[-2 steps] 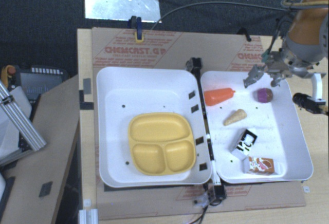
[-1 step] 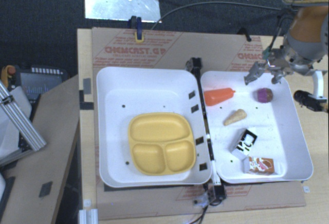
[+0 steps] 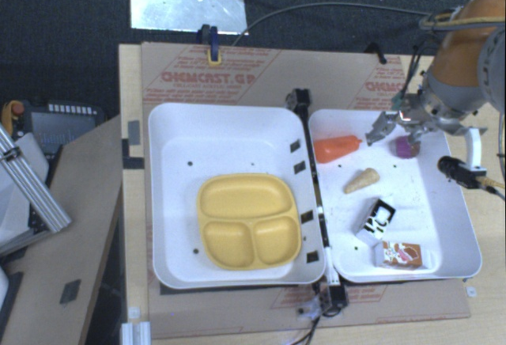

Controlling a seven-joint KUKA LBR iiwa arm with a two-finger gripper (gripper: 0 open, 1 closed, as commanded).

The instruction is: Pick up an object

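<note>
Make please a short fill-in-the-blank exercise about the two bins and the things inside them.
1. The yellow tray lies in the ____ bin.
2. The tray has ____ compartments.
3. The gripper hangs over the ____ bin.
4. The orange carrot lies to the ____ of the purple object.

Missing words: left; three; right; left

I work in a robotics lab: my bench (image 3: 237, 70) is a cardboard-covered board bearing two white bins (image 3: 170, 134), with loose cables (image 3: 332, 7), an aluminium extrusion (image 3: 32, 185) and a control pendant (image 3: 59, 123) beside it.
</note>
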